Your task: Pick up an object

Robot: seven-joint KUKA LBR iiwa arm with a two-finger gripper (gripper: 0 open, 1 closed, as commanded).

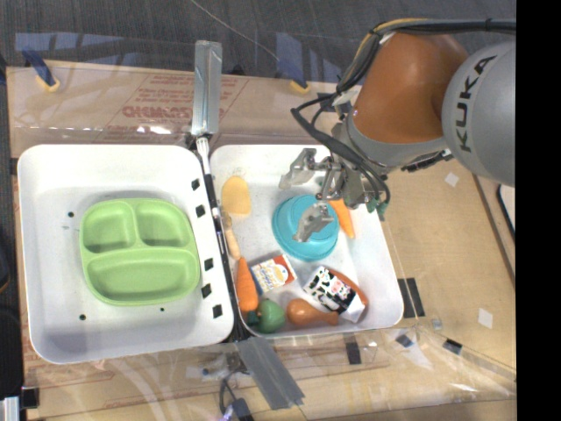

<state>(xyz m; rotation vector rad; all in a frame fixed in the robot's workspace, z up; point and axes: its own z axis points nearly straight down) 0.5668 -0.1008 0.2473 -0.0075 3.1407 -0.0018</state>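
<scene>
Hand [317,202] hanging over the right bin [379,261], fingers spread, gripping nothing. Directly beneath: blue bowl [302,228]. Just beside, to the arm's side: small orange carrot [344,218], long axis running toward the bench's front.

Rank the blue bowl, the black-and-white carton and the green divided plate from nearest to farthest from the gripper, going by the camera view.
1. Blue bowl, right bin, directly under the gripper.
2. Black-and-white carton, right bin, near its front edge.
3. Green divided plate, left bin.
</scene>
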